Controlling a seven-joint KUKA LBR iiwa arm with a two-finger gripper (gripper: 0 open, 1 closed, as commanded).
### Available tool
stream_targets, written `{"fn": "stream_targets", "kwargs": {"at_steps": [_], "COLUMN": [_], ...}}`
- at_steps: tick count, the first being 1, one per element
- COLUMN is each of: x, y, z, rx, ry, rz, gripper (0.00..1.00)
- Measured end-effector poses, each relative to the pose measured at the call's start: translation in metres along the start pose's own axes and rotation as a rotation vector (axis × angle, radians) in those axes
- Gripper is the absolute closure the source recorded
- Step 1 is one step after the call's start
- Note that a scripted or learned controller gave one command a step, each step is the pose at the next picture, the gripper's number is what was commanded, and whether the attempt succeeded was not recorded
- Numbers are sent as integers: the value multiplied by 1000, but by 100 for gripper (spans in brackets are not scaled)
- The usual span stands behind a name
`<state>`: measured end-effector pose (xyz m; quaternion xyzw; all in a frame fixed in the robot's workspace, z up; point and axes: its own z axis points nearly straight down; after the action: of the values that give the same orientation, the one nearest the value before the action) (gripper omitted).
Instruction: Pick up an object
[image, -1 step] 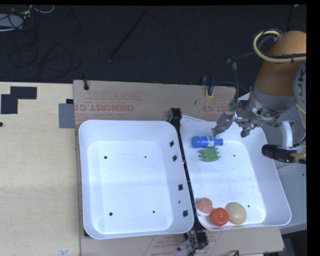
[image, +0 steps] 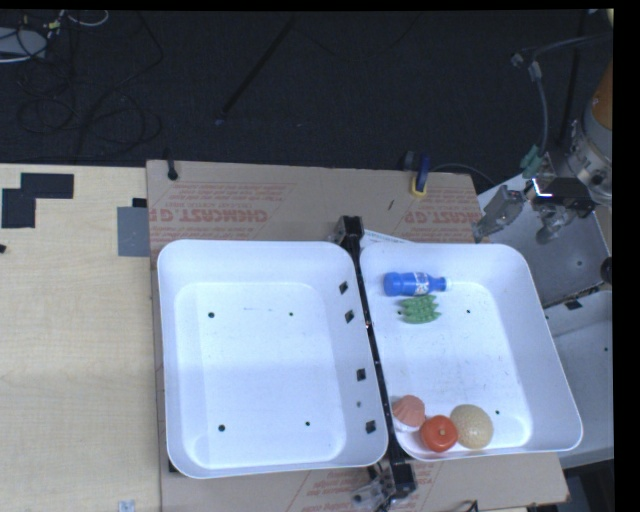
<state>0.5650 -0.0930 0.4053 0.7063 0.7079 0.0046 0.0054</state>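
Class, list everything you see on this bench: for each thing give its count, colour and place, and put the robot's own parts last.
bins: 2, white, side by side on the cardboard sheet
bottle: 1, blue with a white cap, lying at the far end of the right bin
leafy toy: 1, green, right bin, just nearer than the bottle
shell-like piece: 1, pinkish, near corner of the right bin
round toy: 1, red-orange, near edge of the right bin, beside the pinkish piece
ball-like thing: 1, tan, near edge of the right bin, right of the red one
cardboard sheet: 1, brown, under the bins
gripper: 1, grey, above the right bin's far right corner
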Motion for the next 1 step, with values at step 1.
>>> {"fn": "stream_targets", "kwargs": {"at_steps": [1], "x": [-31], "y": [-27], "z": [-27], "rx": [12], "ry": [-1], "rz": [5], "gripper": [0]}}
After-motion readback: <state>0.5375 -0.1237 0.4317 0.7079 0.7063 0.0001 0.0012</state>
